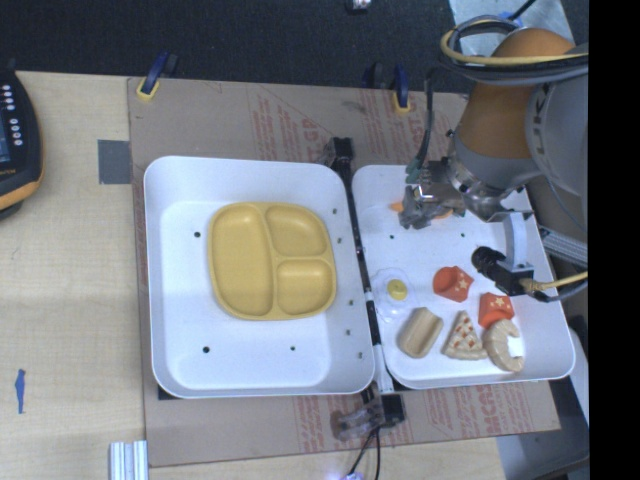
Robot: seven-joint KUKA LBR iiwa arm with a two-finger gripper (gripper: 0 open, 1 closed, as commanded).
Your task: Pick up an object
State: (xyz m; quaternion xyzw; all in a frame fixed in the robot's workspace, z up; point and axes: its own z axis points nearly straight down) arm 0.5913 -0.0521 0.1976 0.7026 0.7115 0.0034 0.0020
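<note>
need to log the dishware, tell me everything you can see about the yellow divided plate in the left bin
The yellow divided plate is a rounded-square tray of pale yellow, matte, plastic-looking material. Raised ridges split it into three compartments: one long section down its left side and two smaller ones on the right, upper and lower. It lies flat, right side up, slightly rotated, near the middle of the left bin, resting on the bin's floor. No food sits in its compartments, and nothing else touches it.

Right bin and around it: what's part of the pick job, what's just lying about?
Job:
gripper, low over the right bin
red pieces
pizza slice
bread roll
yellow piece

Lying about:
yellow tray in the left bin
clamps
pendant
</note>
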